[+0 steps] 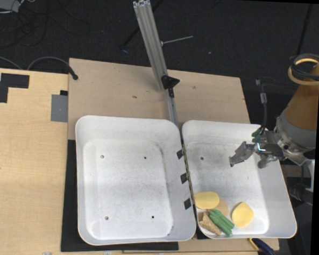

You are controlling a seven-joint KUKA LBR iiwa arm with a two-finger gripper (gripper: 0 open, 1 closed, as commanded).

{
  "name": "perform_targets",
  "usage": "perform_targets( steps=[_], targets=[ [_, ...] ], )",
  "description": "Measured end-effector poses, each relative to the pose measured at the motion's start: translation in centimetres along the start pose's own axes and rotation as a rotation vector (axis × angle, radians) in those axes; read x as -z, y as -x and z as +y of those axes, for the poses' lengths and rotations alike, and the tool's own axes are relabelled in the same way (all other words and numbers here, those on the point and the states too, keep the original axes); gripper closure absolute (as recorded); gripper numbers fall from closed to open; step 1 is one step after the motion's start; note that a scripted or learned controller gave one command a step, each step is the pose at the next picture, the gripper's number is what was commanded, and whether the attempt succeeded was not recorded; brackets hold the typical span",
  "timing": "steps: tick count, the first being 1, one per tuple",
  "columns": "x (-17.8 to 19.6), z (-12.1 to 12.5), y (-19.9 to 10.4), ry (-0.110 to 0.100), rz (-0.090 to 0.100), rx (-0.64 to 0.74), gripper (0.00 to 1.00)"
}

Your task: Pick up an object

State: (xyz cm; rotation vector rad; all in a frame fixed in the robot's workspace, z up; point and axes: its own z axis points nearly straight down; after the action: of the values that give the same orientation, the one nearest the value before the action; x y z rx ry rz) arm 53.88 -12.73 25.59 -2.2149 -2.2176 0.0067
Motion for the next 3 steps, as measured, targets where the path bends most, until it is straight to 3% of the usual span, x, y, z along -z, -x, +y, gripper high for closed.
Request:
perform_targets(
  steps=[1,3],
  targets=[
    [0.2,0.1,0.1,0.005,-0.001,-0.004,0.0],
    [-11.1,-0.4,0.8,-0.001,0.0,-0.002,0.0]
  ],
)
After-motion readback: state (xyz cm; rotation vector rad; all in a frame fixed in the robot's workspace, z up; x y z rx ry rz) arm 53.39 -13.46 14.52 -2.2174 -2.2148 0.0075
